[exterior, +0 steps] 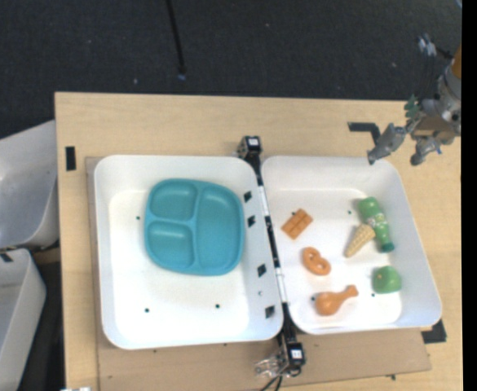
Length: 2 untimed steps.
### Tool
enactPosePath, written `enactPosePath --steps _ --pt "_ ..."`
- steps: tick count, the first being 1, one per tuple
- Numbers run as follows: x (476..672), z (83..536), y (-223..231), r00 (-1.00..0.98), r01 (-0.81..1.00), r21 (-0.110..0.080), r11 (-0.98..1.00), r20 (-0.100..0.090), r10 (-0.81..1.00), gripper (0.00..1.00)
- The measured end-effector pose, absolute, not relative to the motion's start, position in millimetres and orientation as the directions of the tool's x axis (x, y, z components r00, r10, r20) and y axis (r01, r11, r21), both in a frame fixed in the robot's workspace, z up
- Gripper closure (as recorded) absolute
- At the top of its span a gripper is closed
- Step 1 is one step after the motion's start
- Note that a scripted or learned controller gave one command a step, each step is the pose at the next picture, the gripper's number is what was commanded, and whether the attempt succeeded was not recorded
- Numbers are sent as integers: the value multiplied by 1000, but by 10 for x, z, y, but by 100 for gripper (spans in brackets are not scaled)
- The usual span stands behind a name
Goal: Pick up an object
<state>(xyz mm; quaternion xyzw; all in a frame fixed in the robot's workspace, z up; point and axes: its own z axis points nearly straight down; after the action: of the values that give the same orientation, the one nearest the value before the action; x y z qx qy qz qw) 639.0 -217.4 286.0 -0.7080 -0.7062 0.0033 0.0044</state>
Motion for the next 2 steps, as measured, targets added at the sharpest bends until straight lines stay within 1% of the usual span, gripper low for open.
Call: enactPosePath --steps 1,2 --pt "6408 2947 -2167 -1 1000 2 1 -2 1000 0" --pt "6423 2528 -2188 0 1000 -2 0 -2 1000 0"
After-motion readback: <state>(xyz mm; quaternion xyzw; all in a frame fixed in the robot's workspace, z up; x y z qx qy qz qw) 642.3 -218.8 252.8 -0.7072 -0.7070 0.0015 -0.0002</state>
